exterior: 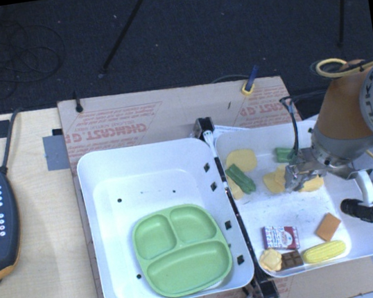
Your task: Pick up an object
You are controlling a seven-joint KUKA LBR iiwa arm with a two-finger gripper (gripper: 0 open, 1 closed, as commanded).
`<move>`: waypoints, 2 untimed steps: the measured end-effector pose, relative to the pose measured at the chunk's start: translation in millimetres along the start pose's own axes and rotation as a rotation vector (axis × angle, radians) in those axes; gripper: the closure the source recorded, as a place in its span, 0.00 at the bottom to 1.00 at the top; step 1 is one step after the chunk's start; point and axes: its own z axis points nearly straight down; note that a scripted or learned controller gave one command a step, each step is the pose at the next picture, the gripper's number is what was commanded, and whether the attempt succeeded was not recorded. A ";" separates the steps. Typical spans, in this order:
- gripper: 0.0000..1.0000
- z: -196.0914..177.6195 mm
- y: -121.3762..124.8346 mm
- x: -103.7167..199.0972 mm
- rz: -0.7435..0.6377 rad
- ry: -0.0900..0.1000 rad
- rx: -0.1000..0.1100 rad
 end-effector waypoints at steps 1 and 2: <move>0.00 0.6 1.5 0.1 0.000 -0.001 -0.002; 0.00 -3.8 71.5 -9.6 -0.003 -0.002 -0.008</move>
